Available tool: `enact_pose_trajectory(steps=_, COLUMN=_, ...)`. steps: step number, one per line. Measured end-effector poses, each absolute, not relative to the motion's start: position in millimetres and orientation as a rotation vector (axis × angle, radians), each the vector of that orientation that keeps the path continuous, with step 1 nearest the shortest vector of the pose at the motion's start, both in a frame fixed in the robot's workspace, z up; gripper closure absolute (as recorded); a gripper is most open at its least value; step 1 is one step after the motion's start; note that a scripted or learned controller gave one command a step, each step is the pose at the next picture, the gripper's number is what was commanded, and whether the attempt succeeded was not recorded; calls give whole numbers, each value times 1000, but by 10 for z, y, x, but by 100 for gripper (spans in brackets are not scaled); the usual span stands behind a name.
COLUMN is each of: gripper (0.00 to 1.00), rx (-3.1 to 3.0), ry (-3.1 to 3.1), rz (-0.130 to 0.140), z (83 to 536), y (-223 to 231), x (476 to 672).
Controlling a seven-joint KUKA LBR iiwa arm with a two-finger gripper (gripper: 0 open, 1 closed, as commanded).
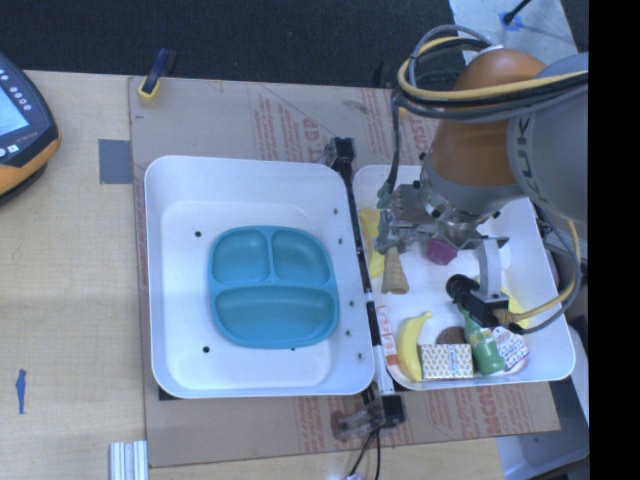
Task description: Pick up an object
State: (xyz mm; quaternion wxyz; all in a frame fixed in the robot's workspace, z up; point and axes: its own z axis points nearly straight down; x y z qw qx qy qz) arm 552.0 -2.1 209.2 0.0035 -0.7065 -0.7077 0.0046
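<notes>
Wooden counter (70, 298) under brown cardboard carries two white bins side by side. Low in the right bin (556, 268), the gripper (400, 230) hangs just above a tan wedge-shaped object (396, 273); whether it is released or clenched I cannot tell. Nothing looks lifted, so the pick seems yet to be made. Nearby lie a purple piece (441, 251), banana (411, 337) and small box (446, 361). Leaning in from the right, the arm (490, 138) bends steeply down. A blue divided plate (272, 288) sits in the left bin (180, 218).

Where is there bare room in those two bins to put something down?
Left bin: bare white floor rings the blue divided plate, widest along its left and near sides. Right bin is crowded: banana, small box, green item, and the arm overhead.
</notes>
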Motion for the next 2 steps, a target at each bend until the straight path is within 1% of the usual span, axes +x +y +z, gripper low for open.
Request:
enact_pose_trajectory(steps=1, gripper=100, rx=-2214, ry=-2229, rz=0, z=2155, y=225, x=5943)
enact_pose_trajectory(steps=2, gripper=100, rx=-2215, ry=-2221, rz=10, z=2088, y=263, x=5654)
